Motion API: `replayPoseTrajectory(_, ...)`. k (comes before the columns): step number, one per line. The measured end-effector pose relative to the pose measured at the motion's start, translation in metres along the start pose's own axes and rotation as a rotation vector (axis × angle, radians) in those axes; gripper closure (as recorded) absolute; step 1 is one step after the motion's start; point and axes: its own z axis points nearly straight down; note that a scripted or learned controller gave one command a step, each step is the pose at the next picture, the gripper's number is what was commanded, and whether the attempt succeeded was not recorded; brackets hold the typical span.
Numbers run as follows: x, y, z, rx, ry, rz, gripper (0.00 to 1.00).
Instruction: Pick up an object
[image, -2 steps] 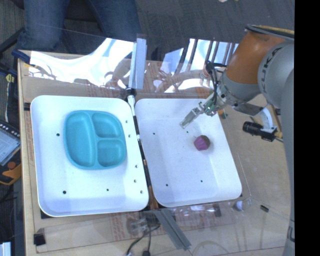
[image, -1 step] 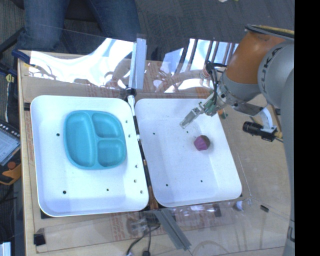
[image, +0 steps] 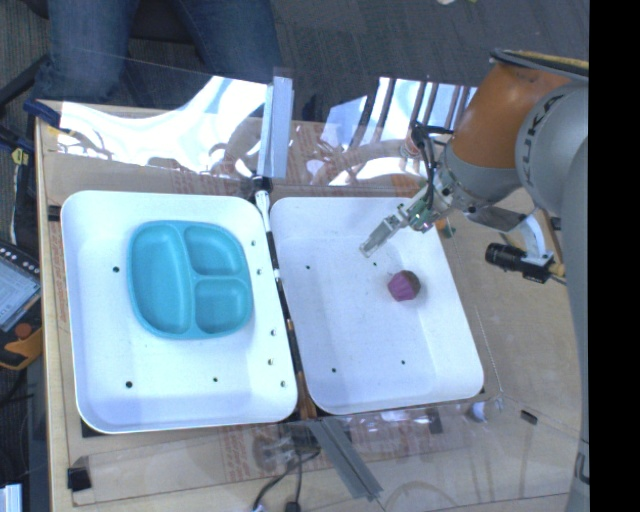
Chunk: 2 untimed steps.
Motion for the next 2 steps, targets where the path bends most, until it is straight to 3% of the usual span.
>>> replayPoseTrajectory(2,0.0000,0.0000,0.0000,0.000,0.000,0.000,0.00)
